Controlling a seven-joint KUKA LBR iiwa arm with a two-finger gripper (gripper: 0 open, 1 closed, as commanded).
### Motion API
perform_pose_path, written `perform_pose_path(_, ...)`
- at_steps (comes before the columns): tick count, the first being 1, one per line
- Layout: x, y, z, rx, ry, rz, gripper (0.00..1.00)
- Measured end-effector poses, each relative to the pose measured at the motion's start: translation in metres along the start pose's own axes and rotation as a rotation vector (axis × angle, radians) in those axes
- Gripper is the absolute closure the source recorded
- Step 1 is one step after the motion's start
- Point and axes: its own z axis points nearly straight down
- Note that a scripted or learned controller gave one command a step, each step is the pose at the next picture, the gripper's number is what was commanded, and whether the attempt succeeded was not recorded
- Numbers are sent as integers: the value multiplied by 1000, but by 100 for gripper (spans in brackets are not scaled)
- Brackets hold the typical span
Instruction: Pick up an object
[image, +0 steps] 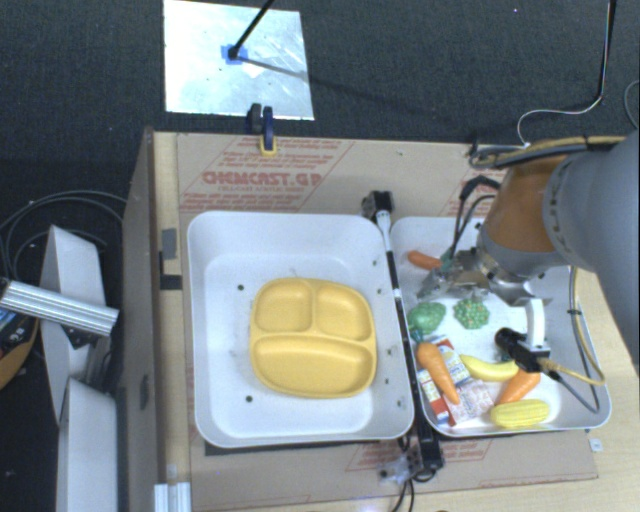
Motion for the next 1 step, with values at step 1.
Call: perform_pose_path(1,-4,54,5,10,3,-1,0)
